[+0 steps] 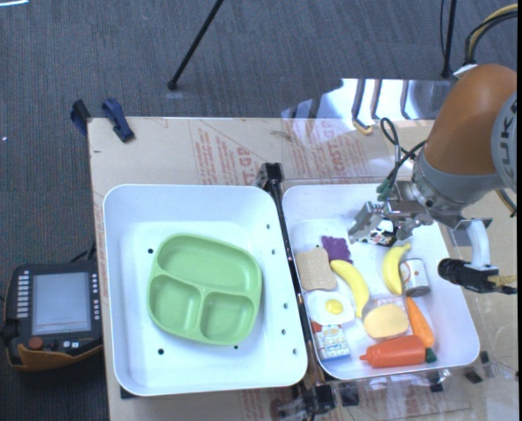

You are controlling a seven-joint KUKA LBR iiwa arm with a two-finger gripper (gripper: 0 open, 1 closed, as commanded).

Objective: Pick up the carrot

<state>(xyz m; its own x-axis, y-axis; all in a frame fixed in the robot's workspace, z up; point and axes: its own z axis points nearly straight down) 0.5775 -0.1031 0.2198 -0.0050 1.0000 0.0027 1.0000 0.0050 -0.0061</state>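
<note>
The carrot (418,320) is a thin orange stick with a green end. It lies near the right wall of the right bin (467,323), between a small tin can (415,277) and a red-orange bottle-shaped toy (392,352). My gripper (385,224) hovers over the back half of the same bin, well behind the carrot and a little to its left. Its grey fingers (364,220) stand apart and hold nothing. A small black-and-white item (383,234) shows just below them.
The right bin also holds two bananas (353,283) (394,266), a toast slice (315,268), a purple piece (335,247), a fried egg (331,306), a round yellow-tan piece (386,320) and a small carton (332,341). The left bin (120,235) holds a green divided plate (204,288).
</note>
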